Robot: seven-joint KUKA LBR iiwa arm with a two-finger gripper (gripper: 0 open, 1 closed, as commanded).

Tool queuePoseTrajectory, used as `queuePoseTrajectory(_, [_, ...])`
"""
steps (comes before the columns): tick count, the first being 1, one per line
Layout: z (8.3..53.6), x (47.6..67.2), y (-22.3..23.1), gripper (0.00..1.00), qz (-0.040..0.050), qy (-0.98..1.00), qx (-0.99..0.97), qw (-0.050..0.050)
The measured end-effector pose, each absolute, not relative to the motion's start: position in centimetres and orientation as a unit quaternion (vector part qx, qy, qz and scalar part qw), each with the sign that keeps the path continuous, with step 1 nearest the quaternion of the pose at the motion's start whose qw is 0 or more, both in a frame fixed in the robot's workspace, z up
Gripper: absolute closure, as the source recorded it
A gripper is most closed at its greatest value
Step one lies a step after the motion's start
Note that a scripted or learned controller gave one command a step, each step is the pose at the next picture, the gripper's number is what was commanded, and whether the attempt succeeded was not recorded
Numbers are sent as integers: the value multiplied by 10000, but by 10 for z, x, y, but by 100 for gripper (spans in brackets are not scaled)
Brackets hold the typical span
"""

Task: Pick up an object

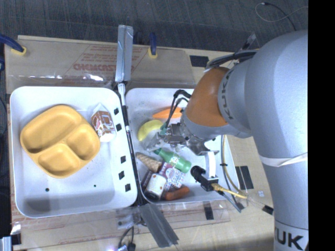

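- The gripper (166,135) is being held low over the right bin (137,101), at the middle of a heap of small things; the grey arm (272,103) with its orange band (207,101) is covering much of that bin's right half.
- Whether anything is being gripped cannot be told; the tool end is being masked by the wrist and the clutter.
- The nearest candidates are being noted: a yellow lemon-like fruit (147,129) just left of the gripper, and a green bottle (175,160) lying on its side just below it.
- The fruit is being judged light, rounded, smooth and likely to roll away under a glancing touch; a hold across its widest part is being advised.
- The green bottle is being judged light, stiff and slippery; a hold across the mid-body, square to its long axis, is being advised.
- An orange carrot-like piece (168,112) is being seen above the fruit, partly hidden by the wrist.
- At the bin's lower part a dark jar (153,185), a printed packet (172,175), a bread-like piece (148,162) and a reddish sausage-like piece (176,193) are being seen lying crowded and touching.
- The left bin (63,197) is being seen holding a yellow divided tray (59,140) and, beside it by the partition, a small brown-and-white packet (103,124).
- Both bins are being carried side by side on the desk (172,61).
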State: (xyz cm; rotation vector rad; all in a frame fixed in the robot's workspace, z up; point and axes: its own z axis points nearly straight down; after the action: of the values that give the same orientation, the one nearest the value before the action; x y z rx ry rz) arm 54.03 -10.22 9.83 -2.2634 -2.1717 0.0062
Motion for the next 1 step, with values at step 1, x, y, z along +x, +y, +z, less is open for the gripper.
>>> queuePoseTrajectory(1, [91,615,-97,0,7,-7061,-7081,13])
